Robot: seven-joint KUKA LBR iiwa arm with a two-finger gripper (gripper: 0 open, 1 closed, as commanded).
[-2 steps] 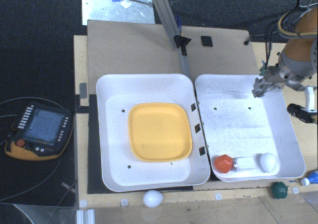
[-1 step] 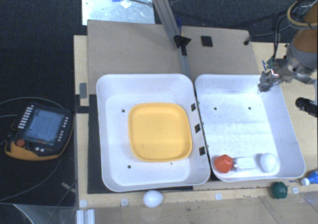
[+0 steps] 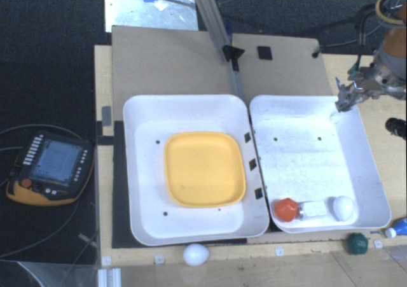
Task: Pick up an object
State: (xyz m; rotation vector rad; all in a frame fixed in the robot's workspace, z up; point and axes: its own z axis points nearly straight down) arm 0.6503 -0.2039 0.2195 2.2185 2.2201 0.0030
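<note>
The right bin (image 3: 299, 152) holds a red ball (image 3: 286, 210), a small white block (image 3: 313, 209) and a white egg-shaped object (image 3: 343, 207), all in a row along its near edge. A square yellow plate (image 3: 205, 168) lies in the left bin (image 3: 143, 152). My gripper (image 3: 347, 97) hangs over the far right corner of the right bin, well away from the three objects. Nothing shows between its fingers.
A white egg (image 3: 196, 254) lies on the bench in front of the left bin. A dark green ball (image 3: 357, 243) and a blue-tipped item (image 3: 397, 229) rest off the right bin's near right corner. A teach pendant (image 3: 49, 166) sits at left.
</note>
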